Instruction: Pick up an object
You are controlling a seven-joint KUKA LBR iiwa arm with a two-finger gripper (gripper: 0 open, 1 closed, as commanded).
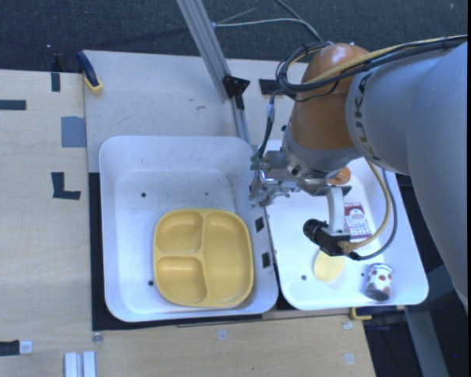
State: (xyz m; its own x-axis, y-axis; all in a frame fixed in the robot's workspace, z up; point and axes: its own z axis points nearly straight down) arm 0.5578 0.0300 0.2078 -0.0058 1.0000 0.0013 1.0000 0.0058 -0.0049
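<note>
1. Arm (392, 108) is reaching in from the right of the frame, its orange band sitting over the upper part of the right bin (400, 289).
2. Gripper (261, 185) is hanging at frame centre, right over the seam between the two bins; can't tell how it's set, with the metal hardware blocking the view.
3. Nothing is showing between its tips, so not calling a grasp.
4. Yellow divided plate (203, 256) is lying flat in the lower half of the left bin (133, 171); long axis is running roughly left-right with a slight tilt, and the two smaller compartments are sitting on the left side.
5. Small red-and-white carton (355, 218) is lying in the right bin, long axis running roughly top-bottom, partly behind the cable loop.
6. Pale yellow round piece (327, 268) is sitting below it, lower centre of the right bin.
7. Small grey-white toy with red spots (377, 280) is lying near the right bin's lower right corner, apart from the yellow piece.
</note>
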